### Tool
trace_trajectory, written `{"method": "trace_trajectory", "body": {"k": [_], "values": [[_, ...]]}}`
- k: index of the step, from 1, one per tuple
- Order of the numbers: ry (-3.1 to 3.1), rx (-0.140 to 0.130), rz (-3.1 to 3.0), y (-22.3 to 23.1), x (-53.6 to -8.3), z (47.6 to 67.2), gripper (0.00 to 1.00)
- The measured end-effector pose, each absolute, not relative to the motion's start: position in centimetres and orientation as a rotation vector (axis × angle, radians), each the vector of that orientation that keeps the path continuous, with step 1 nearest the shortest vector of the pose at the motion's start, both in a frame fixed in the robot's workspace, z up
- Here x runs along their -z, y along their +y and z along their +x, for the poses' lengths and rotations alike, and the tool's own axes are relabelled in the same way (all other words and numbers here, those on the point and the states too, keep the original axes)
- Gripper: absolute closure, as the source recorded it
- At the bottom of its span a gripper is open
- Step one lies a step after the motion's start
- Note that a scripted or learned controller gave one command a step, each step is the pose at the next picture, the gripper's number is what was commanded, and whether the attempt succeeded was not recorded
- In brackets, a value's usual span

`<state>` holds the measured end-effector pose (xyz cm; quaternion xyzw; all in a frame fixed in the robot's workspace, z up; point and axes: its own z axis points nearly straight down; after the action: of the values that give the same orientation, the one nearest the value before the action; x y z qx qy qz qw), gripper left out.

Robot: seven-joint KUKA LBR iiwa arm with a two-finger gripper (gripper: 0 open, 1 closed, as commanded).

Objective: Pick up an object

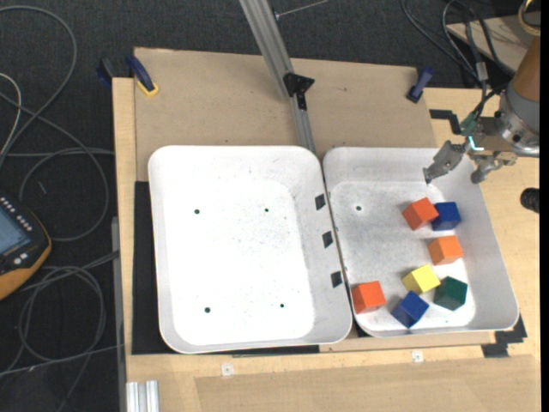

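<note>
The right bin (377,178) holds several small blocks. An orange block (419,213) touches a blue block (446,215) near the bin's middle. Below them lie another orange block (445,249), a yellow block (422,279), a dark green block (450,293), a second blue block (410,308) and an orange block (369,295) at the front left. My gripper (461,166) hangs over the bin's far right corner, above and right of the upper orange block. Its fingers (438,163) are spread apart with nothing between them.
The left bin (232,247) stands beside the right one. A slanted metal pole (273,50) rises from the bench behind the bins. Blue clamps (141,74) sit at the board's far corners. Cables and a handheld device (17,247) lie on the floor at left.
</note>
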<state>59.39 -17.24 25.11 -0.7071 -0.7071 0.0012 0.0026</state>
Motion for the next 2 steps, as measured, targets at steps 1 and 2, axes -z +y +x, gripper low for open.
{"method": "trace_trajectory", "body": {"k": [1, 2], "values": [[-2.222, 0.0, -2.22, -17.2, -25.4, 59.5, 0.0], [-2.218, -0.004, -2.219, -18.2, -20.5, 59.7, 0.0]]}}
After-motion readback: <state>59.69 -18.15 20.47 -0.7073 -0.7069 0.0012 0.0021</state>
